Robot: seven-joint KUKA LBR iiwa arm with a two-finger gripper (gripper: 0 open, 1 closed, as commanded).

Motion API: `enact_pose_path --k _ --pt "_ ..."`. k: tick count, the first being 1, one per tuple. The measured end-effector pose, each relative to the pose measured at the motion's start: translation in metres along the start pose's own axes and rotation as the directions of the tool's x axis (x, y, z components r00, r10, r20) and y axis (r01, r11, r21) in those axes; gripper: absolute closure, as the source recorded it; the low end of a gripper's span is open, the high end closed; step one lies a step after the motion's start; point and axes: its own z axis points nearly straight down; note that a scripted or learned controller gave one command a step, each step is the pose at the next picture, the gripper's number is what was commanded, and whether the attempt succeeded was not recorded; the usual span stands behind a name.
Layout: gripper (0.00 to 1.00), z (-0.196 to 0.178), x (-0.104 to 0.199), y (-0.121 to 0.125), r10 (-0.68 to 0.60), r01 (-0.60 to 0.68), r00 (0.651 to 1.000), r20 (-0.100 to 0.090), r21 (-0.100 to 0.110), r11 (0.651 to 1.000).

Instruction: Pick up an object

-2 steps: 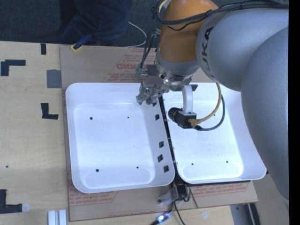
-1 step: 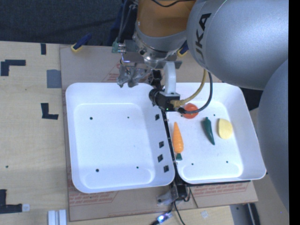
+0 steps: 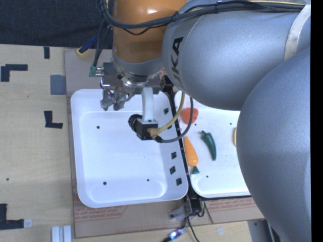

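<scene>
The grey arm [image 3: 237, 49] swept in from the right and filled the upper frame, its orange band [image 3: 144, 14] sitting right above the wrist. The gripper [image 3: 113, 102] hung over the far edge of the left bin [image 3: 101, 185], and whether its jaws were parted or closed could not be told from this angle (the wrist hardware crowded them). Over in the right bin [image 3: 222, 185] lay the pickings: a carrot [image 3: 191, 153] by the divider, a green pepper [image 3: 209, 144] just beside it, and a red-orange piece [image 3: 190, 115] further back, half hidden by cabling.
</scene>
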Motion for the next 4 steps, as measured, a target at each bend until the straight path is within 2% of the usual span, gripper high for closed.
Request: enact_pose_path --k 1,2,3,4 --pt "1.00 -0.222 -0.004 -0.042 0.002 -0.002 1.000 -0.010 -0.022 1.000" --pt "1.00 -0.110 -0.048 -0.069 0.010 -0.010 1.000 0.005 0.007 1.000" --pt "1.00 0.018 -0.001 -0.083 0.002 -0.002 1.000 0.004 0.007 1.000" --pt "1.00 -0.183 -0.003 -0.074 0.003 -0.003 1.000 -0.009 -0.022 1.000"
